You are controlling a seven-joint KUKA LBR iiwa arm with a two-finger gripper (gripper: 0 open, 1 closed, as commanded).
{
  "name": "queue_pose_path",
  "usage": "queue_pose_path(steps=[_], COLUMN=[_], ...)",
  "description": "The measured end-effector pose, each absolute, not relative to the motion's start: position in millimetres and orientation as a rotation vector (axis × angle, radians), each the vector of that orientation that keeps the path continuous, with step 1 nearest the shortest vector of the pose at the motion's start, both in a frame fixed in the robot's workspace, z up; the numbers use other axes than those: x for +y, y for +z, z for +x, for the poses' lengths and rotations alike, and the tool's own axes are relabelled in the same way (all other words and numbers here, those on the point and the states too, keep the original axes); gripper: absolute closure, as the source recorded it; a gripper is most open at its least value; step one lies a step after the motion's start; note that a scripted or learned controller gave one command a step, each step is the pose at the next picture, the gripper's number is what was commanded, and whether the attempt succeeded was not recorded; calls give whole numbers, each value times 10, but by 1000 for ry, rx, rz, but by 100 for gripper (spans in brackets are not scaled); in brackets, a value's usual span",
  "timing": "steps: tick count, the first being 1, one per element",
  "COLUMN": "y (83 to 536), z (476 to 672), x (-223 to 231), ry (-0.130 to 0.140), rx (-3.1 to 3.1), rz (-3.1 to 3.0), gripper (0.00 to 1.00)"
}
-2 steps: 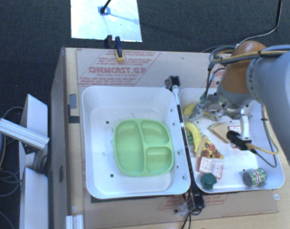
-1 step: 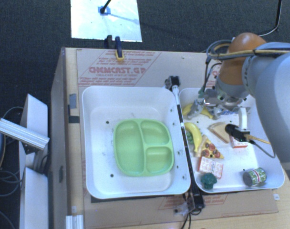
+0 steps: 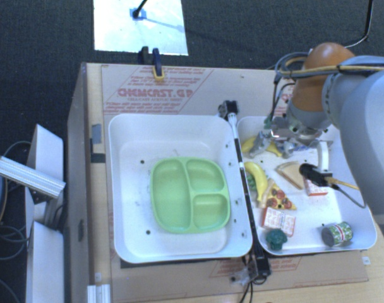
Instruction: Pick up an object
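**Tool low over the bananas at the back of the right bin**

We saw no object lifted. The thing nearest the tool (image 3: 275, 141) was a yellow banana (image 3: 249, 145) in the right bin (image 3: 362, 229), at its rear left corner. What showed of it was short and ran on a slant from the divider toward the tool, its right end hidden under the metal parts of the tool. We could not tell whether the tool touched it, nor whether the tool was spread or pressed together; the parts there were too small and cluttered to read.

A second banana (image 3: 258, 178) lay just in front of the first, along the left wall of the same bin, its long axis running front to back with a slight curve. It was apart from the tool, nearer the camera.

The arm (image 3: 343, 100) came in from the right and bent down steeply, the orange band (image 3: 318, 74) sitting above the wrist and the wrist pointing down into the bin's rear half.

Further out in the right bin lay a slice of bread (image 3: 290, 174), a pizza slice (image 3: 279, 199), a small red-and-white packet (image 3: 279, 221), a green broccoli piece (image 3: 276, 238) and a small can (image 3: 337, 233) on its side near the front right corner.

The left bin (image 3: 132, 163) held a green divided plate (image 3: 191, 194), lying flat near the middle. Both bins sat on the bench (image 3: 173, 87).
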State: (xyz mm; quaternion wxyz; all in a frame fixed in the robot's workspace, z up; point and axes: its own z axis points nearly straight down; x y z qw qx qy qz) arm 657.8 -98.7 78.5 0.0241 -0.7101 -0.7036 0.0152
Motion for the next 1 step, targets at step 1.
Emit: queue_pose_path(steps=[1], y=[793], z=[6612], x=[-1329], ry=[29], rx=[-2195], rz=[-2204], gripper=[0])
